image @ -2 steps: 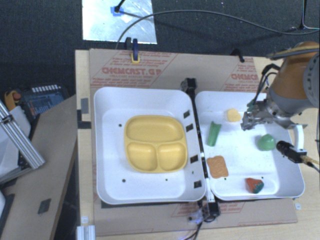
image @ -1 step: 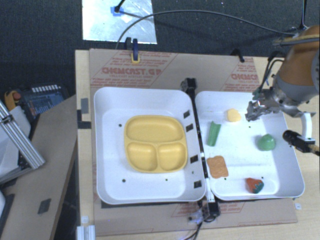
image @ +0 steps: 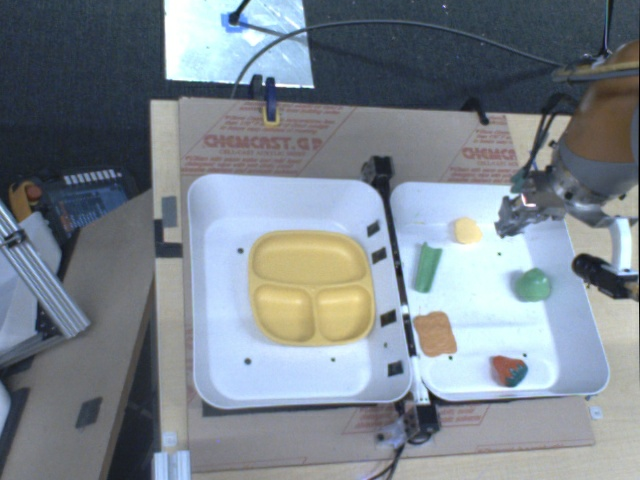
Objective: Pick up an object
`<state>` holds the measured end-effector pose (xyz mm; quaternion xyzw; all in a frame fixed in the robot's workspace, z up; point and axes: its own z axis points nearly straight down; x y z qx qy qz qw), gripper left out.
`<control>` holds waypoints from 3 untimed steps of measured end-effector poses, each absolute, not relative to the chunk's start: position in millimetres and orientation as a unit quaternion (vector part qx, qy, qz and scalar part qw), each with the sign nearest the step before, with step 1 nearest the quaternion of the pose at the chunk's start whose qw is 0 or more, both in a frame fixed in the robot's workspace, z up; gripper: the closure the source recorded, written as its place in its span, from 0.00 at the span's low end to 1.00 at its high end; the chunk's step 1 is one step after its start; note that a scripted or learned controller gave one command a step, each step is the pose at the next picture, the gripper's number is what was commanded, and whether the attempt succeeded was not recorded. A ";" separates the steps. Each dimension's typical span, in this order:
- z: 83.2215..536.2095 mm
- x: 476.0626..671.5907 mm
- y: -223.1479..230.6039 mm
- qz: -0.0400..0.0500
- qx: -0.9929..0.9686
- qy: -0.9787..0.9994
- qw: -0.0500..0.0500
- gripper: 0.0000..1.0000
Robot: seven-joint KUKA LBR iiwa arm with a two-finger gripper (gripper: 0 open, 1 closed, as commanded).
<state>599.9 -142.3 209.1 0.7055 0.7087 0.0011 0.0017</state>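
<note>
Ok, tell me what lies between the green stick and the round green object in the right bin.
Camera view: bare white bin floor between green stick and round green object.

Yellow divided tray (image: 306, 286) in left white bin (image: 215, 268); foil sheet (image: 240, 26) beyond.

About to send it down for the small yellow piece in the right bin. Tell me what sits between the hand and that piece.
Nothing visible does. The hand hangs just right of the yellow piece, with bare bin floor between them. The green stick lies farther left.
</note>
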 end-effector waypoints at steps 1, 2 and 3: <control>222.1 591.2 -91.9 0.001 0.704 0.710 0.001 1.00; 226.0 587.7 -46.0 0.001 0.704 0.710 0.000 1.00; 231.1 583.6 4.6 0.001 0.704 0.711 0.000 1.00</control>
